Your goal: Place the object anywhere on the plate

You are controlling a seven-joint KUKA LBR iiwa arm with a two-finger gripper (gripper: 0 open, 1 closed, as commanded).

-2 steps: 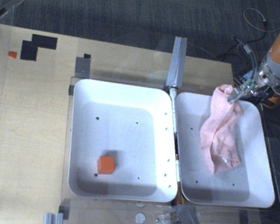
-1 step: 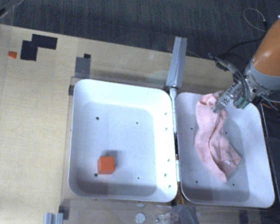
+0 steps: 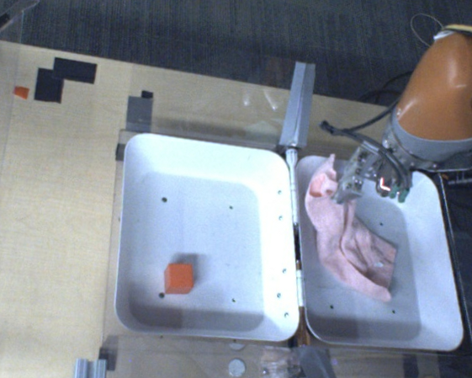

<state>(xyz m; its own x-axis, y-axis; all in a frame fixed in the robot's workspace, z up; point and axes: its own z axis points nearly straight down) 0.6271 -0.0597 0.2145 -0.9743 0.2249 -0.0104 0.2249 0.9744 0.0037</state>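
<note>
A pink cloth (image 3: 356,248) lies in the right white bin (image 3: 432,325), spread from the bin's upper left toward its middle. Its top corner (image 3: 326,179) is bunched and pulled up against my gripper (image 3: 348,188), which hangs over the upper left of that bin. The fingers are shut on that bunched corner, and the rest of the cloth drapes down and to the right from there. The grey arm with its orange band (image 3: 447,81) reaches in from the upper right.
The left white bin (image 3: 212,173) holds a small orange cube (image 3: 179,278) near its lower left. A metal divider post (image 3: 297,106) stands between the bins at the back. Black and orange markers (image 3: 58,79) sit on the wooden bench at far left.
</note>
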